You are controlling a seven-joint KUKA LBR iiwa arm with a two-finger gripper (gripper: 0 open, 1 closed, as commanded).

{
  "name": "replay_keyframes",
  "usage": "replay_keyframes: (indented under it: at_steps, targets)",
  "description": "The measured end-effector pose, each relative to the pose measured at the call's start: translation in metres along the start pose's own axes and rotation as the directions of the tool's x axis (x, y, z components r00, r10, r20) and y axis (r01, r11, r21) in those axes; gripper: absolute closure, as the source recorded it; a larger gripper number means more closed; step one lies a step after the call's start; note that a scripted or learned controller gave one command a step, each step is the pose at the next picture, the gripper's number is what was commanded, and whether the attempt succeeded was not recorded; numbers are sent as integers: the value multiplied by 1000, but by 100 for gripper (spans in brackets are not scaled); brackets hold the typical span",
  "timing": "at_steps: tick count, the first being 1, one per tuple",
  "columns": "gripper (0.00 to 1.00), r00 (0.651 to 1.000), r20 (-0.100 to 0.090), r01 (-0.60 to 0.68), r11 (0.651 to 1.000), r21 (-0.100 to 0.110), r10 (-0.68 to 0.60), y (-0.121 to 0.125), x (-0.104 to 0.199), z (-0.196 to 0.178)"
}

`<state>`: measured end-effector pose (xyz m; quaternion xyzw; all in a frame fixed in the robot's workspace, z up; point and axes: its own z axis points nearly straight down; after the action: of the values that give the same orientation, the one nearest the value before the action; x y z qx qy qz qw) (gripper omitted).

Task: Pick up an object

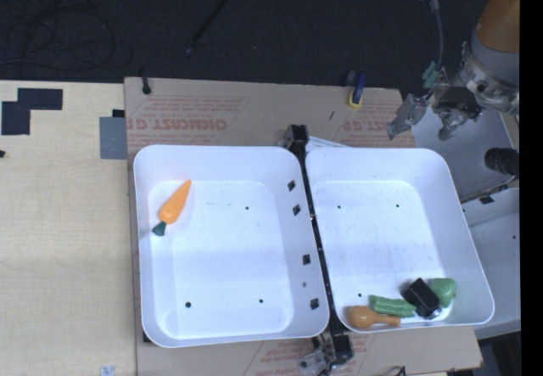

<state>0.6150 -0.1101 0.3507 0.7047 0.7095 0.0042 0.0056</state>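
The orange plastic carrot with a green stub lay alone at the far-left of the left shallow white bin, well apart from me. My fingers hung spread and empty beyond the right white bin; I judged a straight descent across its narrow middle best.
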Motion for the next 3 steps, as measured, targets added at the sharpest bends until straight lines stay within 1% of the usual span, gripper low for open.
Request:
replay_keyframes:
  at_steps: [1, 2, 3]
  targets:
    - [0, 1000, -4, 0, 1000, 9, 0, -26, 58, -64]
    - [100, 1000, -1, -2, 1000, 18, 2, -25, 55, -69]
    - [100, 1000, -1, -13, 1000, 26, 13, -38, 2, 22]
